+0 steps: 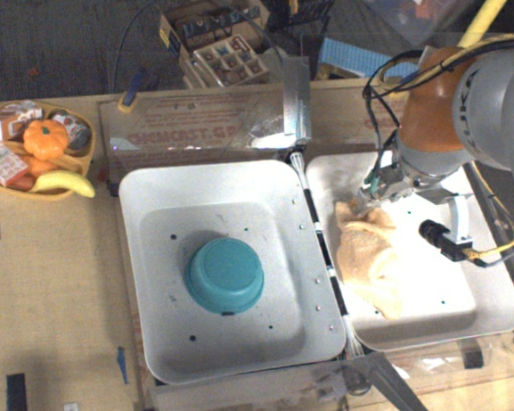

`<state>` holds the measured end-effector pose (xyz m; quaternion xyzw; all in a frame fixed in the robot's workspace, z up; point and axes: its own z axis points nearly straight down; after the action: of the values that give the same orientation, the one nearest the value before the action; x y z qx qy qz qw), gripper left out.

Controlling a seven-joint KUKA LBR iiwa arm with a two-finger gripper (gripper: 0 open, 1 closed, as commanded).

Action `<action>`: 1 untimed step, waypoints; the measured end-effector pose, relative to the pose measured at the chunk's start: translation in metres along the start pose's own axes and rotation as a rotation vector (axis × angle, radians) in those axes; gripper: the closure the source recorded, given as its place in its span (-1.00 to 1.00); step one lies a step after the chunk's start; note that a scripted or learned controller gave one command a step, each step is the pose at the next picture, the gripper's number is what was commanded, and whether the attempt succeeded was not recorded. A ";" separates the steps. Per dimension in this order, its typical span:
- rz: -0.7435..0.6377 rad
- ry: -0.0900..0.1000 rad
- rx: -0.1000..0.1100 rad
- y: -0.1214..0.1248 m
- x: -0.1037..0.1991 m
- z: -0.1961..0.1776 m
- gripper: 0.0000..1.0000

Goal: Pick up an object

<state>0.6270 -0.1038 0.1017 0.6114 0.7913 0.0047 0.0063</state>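
Watching from my console, I see the grey arm with its orange band reaching in from the right, its two-finger gripper [374, 190] low over the right white bin [499, 313], at the upper edge of a pale tan, floppy cloth-like object [367, 258] lying against that bin's left wall. Whether the gripper is spread or closed I cannot tell; the wrist hides it. My worry is a pinch that catches only a thin fold at the edge, so the soft thing slides out on the lift. Its closeness to the bin wall could also block a clean approach. A teal round plastic bowl [225, 274], upside down, sits mid-way in the left white bin [149, 201], well apart.
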 end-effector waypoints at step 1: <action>0.000 0.000 0.000 0.000 0.000 0.000 -1.00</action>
<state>0.6270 -0.1038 0.1018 0.6114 0.7913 0.0047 0.0063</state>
